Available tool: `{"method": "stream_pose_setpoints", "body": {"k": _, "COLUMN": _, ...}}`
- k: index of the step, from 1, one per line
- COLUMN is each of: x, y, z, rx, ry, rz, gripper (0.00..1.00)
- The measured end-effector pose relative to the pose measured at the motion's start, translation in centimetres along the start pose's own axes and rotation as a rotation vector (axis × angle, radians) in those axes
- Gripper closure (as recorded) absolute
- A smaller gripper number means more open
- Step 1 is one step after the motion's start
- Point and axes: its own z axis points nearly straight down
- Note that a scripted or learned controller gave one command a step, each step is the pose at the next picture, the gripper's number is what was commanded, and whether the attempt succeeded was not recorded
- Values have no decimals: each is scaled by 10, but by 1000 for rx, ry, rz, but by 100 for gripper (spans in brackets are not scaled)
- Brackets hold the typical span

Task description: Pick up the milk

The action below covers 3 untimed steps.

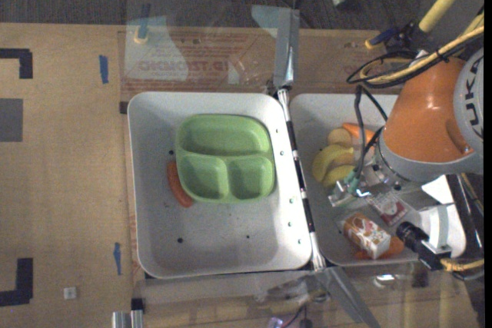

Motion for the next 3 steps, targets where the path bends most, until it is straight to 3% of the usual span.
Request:
{"method": "stream_pose_setpoints", "body": {"k": 1, "x": -1, "y": 0, "z": 0, "rx": 0, "ry": 0, "rz": 2, "gripper": 0}}
{"method": "stream_pose_setpoints", "body": {"k": 2, "x": -54, "y": -16, "z": -19, "rx": -1, "ry": -2, "rz": -40, "gripper": 0}}
{"method": "stream_pose_setpoints", "body": {"k": 3, "x": -57, "y": -17, "z": 90, "rx": -1, "ry": -1, "rz": 16, "gripper": 0}}
